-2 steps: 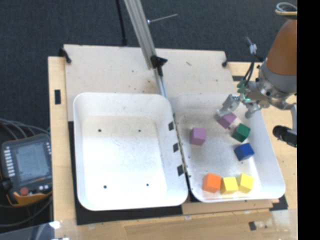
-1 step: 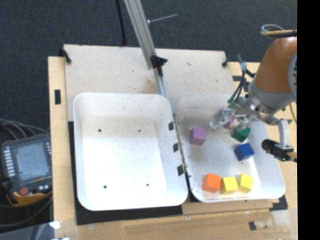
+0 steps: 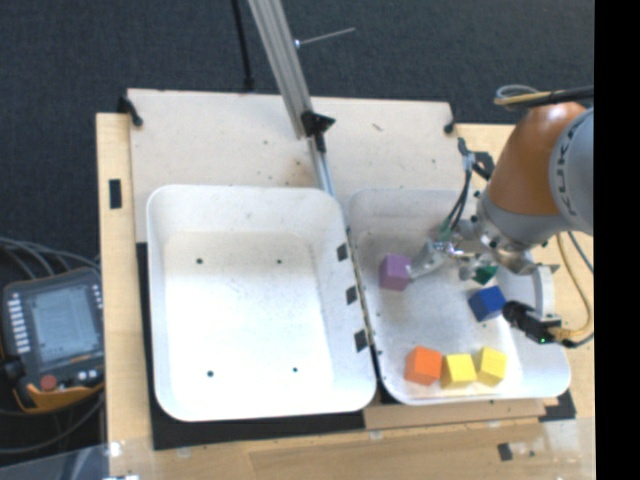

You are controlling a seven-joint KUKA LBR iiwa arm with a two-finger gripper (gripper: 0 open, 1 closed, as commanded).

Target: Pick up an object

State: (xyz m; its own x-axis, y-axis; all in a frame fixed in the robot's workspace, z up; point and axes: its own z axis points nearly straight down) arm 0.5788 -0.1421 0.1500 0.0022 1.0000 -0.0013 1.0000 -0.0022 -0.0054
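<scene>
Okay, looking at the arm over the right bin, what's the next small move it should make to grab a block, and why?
Probably a short shift toward the purple block, then straight down. The pincer sits just right of that block, nearer to it than to the blue block or to the orange block and the two yellow blocks along the right bin's near rim.

Even, bright overhead light; white bins [image 3: 250, 208] near washed out; shadows soft and short; overall slight blur, low resolution, grainy.
</scene>
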